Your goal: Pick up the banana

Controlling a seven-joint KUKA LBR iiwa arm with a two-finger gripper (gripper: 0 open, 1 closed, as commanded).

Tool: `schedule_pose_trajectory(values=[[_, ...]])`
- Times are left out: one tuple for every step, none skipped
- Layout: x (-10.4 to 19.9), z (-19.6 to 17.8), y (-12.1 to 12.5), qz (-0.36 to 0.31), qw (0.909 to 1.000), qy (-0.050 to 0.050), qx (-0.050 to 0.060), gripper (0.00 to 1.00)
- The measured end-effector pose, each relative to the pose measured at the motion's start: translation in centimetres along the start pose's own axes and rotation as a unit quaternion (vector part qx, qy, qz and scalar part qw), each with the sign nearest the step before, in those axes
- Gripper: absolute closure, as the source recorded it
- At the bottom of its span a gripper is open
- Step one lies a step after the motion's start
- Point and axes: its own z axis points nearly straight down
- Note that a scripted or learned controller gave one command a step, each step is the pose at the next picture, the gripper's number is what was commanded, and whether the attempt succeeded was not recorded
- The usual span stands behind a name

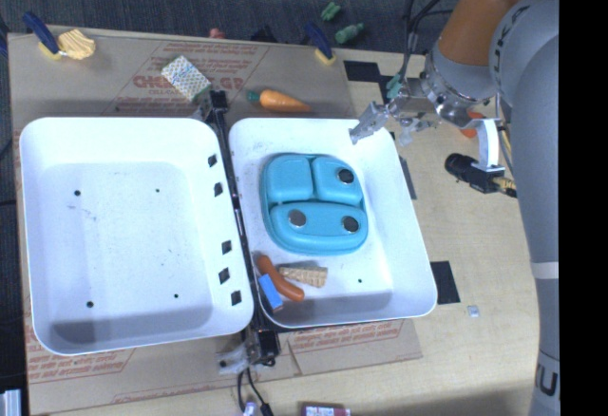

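My gripper [382, 131] hangs over the far right corner of the right bin [404, 257], open, with nothing between its fingers. Under and to the left of it, in the middle of that bin, lies a blue moulded tray-like piece [313, 203]. At the bin's near left corner lie a small orange piece [281, 279], a blue piece [270, 292] and a tan waffle-like piece [304, 274], close together. No yellow banana shape stands out among them.
The left bin [38, 215] adjoins the right one. On the cardboard behind the bins lie a toy carrot [281, 101], a patterned packet [185, 77] and a yellowish lump [76, 46] by a blue clamp. Cables and the arm [494, 15] fill the right side.
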Motion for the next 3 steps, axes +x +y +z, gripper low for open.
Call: schedule_pose_trajectory(values=[[1.3,-2.7,-9.2,-0.165,0.9863,0.0,0.0,0.0],[10.9,-4.0,-10.6,-0.186,0.9825,0.0,0.0,0.0],[17.3,-0.6,-8.9,-0.175,0.9845,0.0,0.001,0.0]])
